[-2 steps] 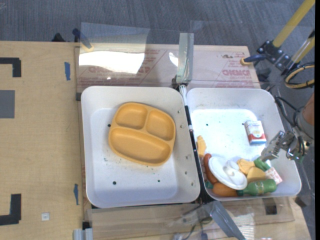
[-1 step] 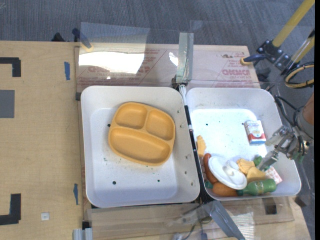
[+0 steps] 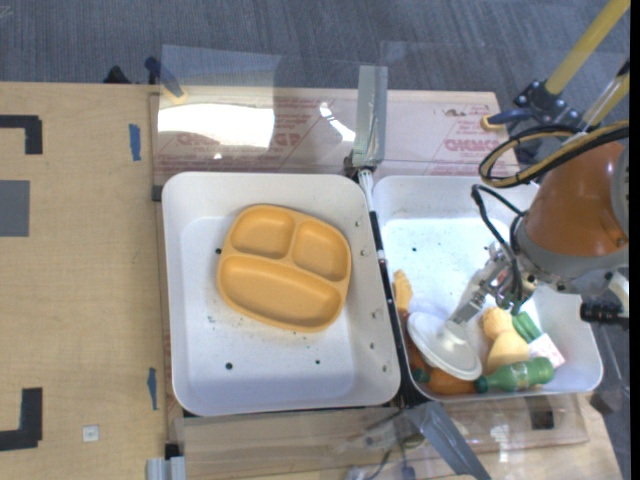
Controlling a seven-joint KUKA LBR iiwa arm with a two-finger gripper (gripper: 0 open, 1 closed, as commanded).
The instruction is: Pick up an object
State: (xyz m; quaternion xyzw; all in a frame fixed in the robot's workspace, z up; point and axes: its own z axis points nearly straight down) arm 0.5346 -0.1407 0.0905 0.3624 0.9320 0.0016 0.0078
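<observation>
While the arm reaches in from the right:
Gripper [image 3: 478, 306]: low in right bin [image 3: 440, 228], above white bowl [image 3: 445, 343]
Fingers: state unclear
Left bin [image 3: 190, 268]: holds orange tray [image 3: 285, 265]

Grey arm [image 3: 575, 213] from the right; gripper [image 3: 470, 313] low, angled down-left

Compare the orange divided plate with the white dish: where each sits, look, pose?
The orange divided plate lies flat and alone in the left bin; the white dish sits tilted in the right bin, crowded among other items. The plate is orange with three compartments; the dish is plain white and round. The plate looks larger. The tool is just over the dish, far from the plate. Both are shallow tableware.
</observation>
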